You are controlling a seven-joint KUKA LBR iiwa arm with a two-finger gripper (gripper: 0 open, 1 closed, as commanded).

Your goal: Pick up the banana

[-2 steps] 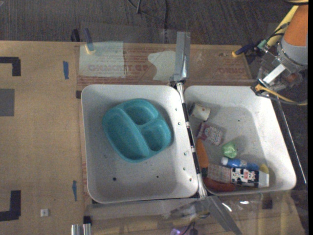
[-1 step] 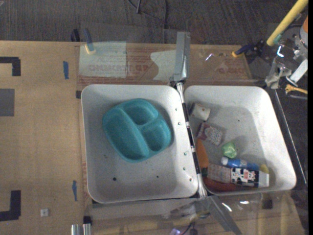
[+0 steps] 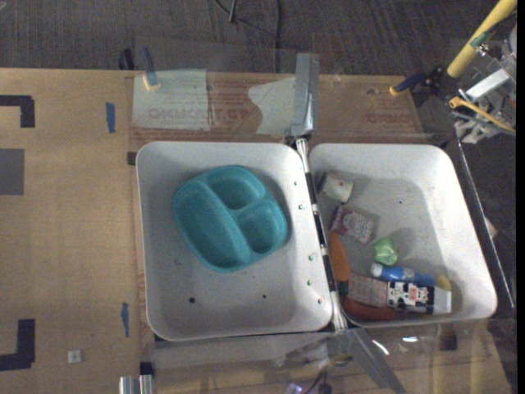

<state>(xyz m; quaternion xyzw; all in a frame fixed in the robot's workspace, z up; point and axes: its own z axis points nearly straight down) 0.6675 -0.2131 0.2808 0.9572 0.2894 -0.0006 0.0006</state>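
Banana is sitting lower right in the right bin, just a yellow end poking out past the carton. I'm guessing it's lying left-right alongside it, but can't really tell. Light, soft, bruises easily, so grab mid-body, gently. Gripper is hanging upper right; can't tell if it's clenched.

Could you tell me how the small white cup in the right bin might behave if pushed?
The white cup seems to lie on its side, so a push would probably roll it. It looks small and hollow, so it is likely light and easily knocked across the right bin.
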